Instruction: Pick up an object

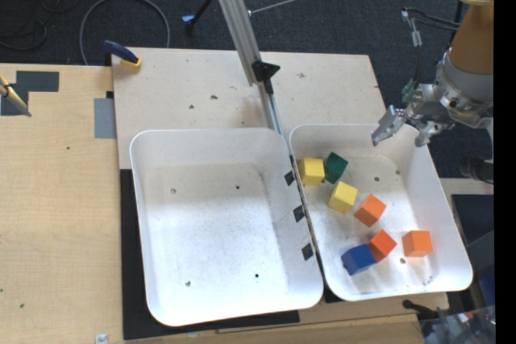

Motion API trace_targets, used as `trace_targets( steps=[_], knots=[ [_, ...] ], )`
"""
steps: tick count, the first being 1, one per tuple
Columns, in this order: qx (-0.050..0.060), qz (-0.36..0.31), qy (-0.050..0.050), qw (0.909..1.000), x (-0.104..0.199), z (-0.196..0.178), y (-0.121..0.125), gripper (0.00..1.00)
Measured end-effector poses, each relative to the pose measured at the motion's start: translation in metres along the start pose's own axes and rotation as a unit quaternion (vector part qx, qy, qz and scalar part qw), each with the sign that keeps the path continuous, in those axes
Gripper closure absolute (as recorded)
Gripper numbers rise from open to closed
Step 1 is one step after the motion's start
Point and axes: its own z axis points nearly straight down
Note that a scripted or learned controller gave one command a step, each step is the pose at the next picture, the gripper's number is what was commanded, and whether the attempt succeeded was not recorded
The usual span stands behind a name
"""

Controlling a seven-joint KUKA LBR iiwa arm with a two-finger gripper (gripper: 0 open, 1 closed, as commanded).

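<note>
Tool (405, 127) poised over the upper right rim of the right bin (451, 209), two grey metal fingers spread well apart, nothing between them, touching no block. Seven blocks in that bin, all small, matte, cube-like: two yellow, three orange, one green, one blue. Upper yellow block (312, 170) close to the bin's left wall, touching the green block (335, 166) just to its right. Second yellow block (343, 196) lower, toward the bin's middle, corner against an orange block (370, 210). Farther down, another orange block (382, 243) pressed against the blue block (358, 259), nearest the bin's front edge. Third orange block (417, 242) apart, toward the bin's right wall. Right bin shallow, white, smooth plastic with rounded corners; twin left bin (165, 205) beside it, floor flecked with fine dark specks. Ribbed aluminium bar (235, 12) slanting down from above the right bin's upper left corner, checkered marker at its top end, black clamp midway. Pale wood worktop (56, 197) beneath, well to the left of the right bin, with grey tape patches.
</note>
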Motion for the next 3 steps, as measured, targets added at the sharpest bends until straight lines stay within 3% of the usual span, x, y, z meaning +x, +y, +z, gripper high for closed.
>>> trace_targets(
  steps=[1,2,3],
  knots=[
    [0.004,0.001,0.001,1.0,0.025,0.12,0.005,0.0],
    [-0.003,0.001,-0.001,1.0,0.048,0.184,-0.01,0.0],
    [-0.003,0.001,0.0,1.0,0.045,0.183,-0.035,0.0]
  ],
)
